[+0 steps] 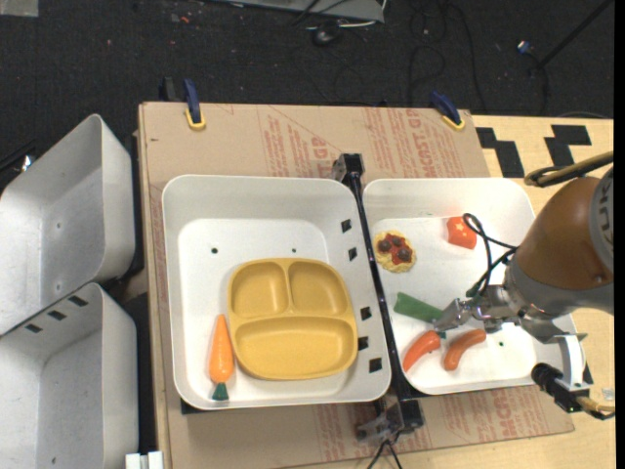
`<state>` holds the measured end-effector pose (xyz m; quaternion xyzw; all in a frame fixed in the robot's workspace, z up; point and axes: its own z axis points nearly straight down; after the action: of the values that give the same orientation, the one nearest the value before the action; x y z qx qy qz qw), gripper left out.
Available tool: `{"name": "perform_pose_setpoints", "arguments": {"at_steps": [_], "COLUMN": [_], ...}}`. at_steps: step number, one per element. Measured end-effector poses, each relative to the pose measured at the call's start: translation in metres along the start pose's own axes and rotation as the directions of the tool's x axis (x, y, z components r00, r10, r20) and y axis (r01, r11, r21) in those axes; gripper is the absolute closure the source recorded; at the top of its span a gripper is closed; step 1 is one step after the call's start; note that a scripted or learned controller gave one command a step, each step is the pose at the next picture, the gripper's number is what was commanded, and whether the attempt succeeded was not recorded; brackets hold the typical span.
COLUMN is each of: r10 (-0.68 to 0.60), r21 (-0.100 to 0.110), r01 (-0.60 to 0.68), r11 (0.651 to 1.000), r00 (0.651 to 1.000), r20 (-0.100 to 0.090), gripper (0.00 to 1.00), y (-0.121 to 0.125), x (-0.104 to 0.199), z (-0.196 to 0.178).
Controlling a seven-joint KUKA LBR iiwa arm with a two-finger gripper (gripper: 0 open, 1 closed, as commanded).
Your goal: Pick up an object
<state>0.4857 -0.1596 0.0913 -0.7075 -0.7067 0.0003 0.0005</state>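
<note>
Camera view: looks down on two white bins side by side.
Left bin (186, 262): holds a yellow divided tray (291, 318) with a toy carrot (221, 352) just beside its left edge.
Right bin (508, 203): holds two orange-red sausages, a green piece (418, 308), a small tart (395, 250) and a red piece (461, 233).
Left sausage (421, 348): smooth, curved, long axis slanting from lower left to upper right.
Right sausage (462, 348): same look and slant, just beside the first.
Gripper (455, 322): low over the sausages' upper ends; finger spread cannot be told.

Brown board bench (264, 140): left bin (186, 262), right bin (508, 203) side by side.
</note>
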Motion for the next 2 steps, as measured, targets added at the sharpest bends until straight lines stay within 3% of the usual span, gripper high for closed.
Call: {"name": "perform_pose_setpoints", "arguments": {"at_steps": [1, 2], "r10": [0.001, -0.003], "r21": [-0.001, -0.005], "r01": [-0.001, 0.003], "r11": [1.0, 1.0], "r00": [1.0, 1.0], "r20": [0.0, 0.002], "gripper": [1.0, 1.0], "y": [0.0, 0.007], "x": [0.0, -0.003], "z": [-0.011, -0.055]}}
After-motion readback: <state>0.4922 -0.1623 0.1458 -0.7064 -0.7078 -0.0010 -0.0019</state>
